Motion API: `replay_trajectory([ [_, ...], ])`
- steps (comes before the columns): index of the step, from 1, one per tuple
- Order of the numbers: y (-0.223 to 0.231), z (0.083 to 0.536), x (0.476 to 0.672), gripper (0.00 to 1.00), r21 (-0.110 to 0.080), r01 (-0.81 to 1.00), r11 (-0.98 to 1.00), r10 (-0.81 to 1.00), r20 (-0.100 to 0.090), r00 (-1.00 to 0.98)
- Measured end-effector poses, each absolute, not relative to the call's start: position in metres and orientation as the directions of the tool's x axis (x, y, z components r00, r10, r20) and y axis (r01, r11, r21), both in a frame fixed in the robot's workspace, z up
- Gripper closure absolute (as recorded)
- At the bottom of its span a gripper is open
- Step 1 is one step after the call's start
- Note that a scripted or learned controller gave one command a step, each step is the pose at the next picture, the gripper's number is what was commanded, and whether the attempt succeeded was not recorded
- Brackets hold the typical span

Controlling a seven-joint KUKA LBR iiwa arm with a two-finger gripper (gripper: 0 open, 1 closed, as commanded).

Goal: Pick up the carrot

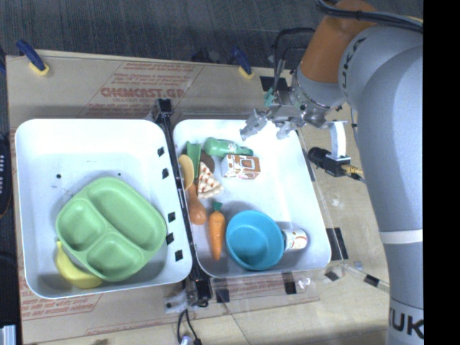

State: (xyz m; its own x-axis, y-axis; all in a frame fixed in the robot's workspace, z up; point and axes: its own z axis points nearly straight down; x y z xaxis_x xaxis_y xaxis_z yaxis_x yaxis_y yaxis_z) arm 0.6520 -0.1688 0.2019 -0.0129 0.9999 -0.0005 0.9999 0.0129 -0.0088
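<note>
The carrot [215, 231], orange with a green top, lies lengthwise near the front left of the right bin [305, 178], just left of a blue bowl [254, 240]. My gripper [269, 126] hangs over the bin's far edge, well behind the carrot. Its two fingers [252, 127] stand apart with nothing between them.
The right bin also holds a green bottle [226, 148], a small brown-and-white carton [241, 166], a pizza slice [208, 182], a banana-like piece [188, 171] and a can [295, 238]. The left bin [43, 157] holds a green divided plate [111, 226] over a yellow object [72, 272].
</note>
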Motion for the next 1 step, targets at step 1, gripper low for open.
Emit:
replay_trajectory([
  [1, -0.1369, 0.1191, 0.6066, 0.0, 0.007, 0.928, 0.372, 0.928, -0.008, -0.372],
])
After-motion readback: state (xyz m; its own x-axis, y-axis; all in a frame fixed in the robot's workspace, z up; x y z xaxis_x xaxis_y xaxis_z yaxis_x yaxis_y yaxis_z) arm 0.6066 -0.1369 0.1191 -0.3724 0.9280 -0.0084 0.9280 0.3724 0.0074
